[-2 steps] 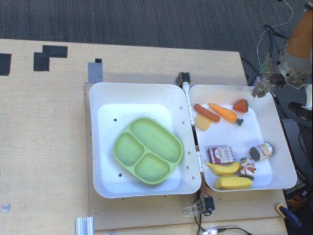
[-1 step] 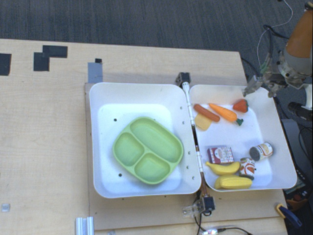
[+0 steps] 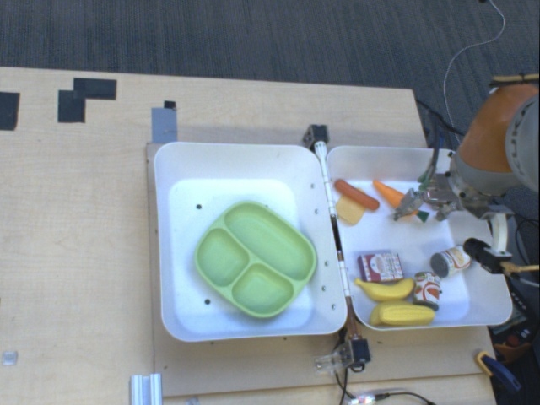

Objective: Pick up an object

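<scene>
Toy foods in right bin, wooden bench, grey carpet

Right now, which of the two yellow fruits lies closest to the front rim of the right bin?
The corn-like yellow piece, directly below the curved banana.

Plastic toys and bins on a pale wood-look desk

The two bins look like smooth white plastic with a slight sheen; the green divided plate is matt plastic, the bananas glossy, and the desk matt.
</scene>
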You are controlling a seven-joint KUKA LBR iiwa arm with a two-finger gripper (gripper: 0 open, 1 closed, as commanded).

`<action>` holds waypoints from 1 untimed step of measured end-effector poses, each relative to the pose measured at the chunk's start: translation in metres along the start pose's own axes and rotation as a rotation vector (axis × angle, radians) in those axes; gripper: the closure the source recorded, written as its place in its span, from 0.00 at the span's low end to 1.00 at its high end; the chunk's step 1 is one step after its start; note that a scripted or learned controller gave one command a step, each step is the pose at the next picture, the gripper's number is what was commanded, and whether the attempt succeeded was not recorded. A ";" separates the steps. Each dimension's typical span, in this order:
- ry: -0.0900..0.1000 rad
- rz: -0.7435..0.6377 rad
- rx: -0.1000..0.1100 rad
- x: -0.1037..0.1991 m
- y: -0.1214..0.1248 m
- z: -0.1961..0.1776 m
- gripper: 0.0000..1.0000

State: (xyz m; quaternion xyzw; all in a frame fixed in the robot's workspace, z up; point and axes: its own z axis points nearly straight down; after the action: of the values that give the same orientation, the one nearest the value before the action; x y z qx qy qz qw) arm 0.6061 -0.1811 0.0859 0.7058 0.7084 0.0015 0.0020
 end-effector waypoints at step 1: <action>-0.002 -0.003 -0.007 0.000 0.002 -0.013 1.00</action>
State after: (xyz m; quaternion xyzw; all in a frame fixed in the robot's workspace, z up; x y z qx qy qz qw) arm 0.6084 -0.1812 0.0984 0.7048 0.7094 0.0031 0.0052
